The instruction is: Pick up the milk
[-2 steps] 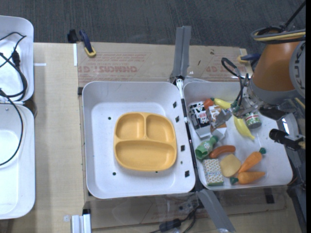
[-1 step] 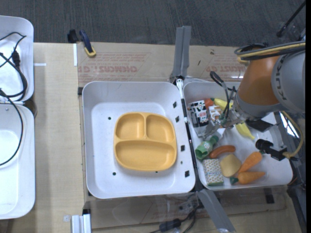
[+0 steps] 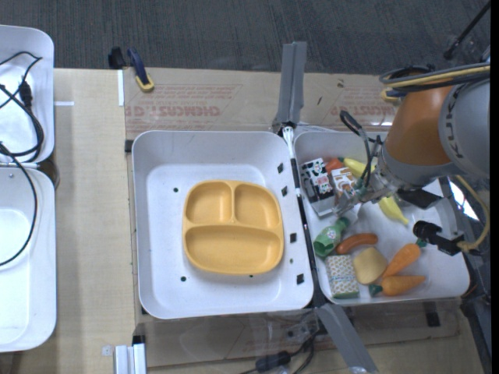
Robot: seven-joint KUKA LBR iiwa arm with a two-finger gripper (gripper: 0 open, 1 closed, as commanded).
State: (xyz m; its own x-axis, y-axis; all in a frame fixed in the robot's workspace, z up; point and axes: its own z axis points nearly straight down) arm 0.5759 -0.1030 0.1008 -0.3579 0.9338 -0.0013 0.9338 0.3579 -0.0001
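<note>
A grey KUKA arm (image 3: 437, 131) with an orange band is seen reaching in from three o'clock over the right-hand white bin (image 3: 460, 287). Its gripper (image 3: 352, 199) is poised low among the bin's contents, just beside the milk carton (image 3: 315, 179), a small black-and-white patterned carton lying toward the bin's ten o'clock corner, close against the divider between the two bins. A second small carton with red and white print (image 3: 343, 182) is seen just beside it at three o'clock. Whether the fingers are spread or closed cannot be told, and nothing can be seen gripped between them.

Scattered through the same bin are a yellow banana (image 3: 392, 209) at the centre, a green bottle-like item (image 3: 330, 235), a red sausage (image 3: 357, 242), a pale potato-like piece (image 3: 369, 265), a speckled cracker block (image 3: 341, 276) at seven o'clock and two orange carrots (image 3: 401, 273) at five o'clock.

The left-hand white bin (image 3: 156, 209) is occupied by a yellow divided plate (image 3: 232, 227), set at its centre with three compartments. A blue-handled clamp (image 3: 134, 65) is seen on the bench at eleven o'clock of that bin.
</note>
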